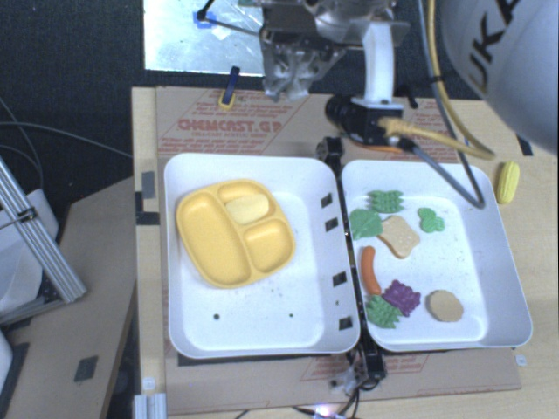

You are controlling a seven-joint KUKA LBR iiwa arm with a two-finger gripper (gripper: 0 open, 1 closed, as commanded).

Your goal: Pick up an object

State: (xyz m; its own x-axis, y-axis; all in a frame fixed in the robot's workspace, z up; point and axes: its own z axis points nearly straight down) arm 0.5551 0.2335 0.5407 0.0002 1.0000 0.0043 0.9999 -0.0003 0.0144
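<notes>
- Nearest us in the right bin point(502, 260) lie a round tan cookie point(445, 305), a purple grape bunch point(402, 297) and a small green leafy piece point(382, 312); the grapes and that leaf touch, so we judge them a poor first choice.
- The cookie sits apart from its neighbours, which we think makes it the cleanest target: a straight descent with the jaws straddling it would disturb nothing else.
- A little farther in, an orange sausage point(370, 269) lies along the bin's left side, near the divider wall; we would approach it with care, since a finger might strike the wall.
- Mid-bin, a bread slice point(401, 236) touches a green leaf point(365, 224), with a broccoli piece point(430, 220) and another green piece point(385, 201) beyond.
- In the left bin point(188, 321) rests a yellow divided tray point(234, 231), one compartment holding a pale yellow piece point(247, 207).
- Outside the bins, a yellow corn cob point(507, 181) lies on the bench at the right.
- Farthest off, the gripper point(288, 81) hangs above the cardboard behind the bins, well apart from every object; we cannot tell whether its jaws are released or clenched, and we see nothing between them.
- We judge the pick not yet begun: the arm must first travel over a chosen piece.
</notes>
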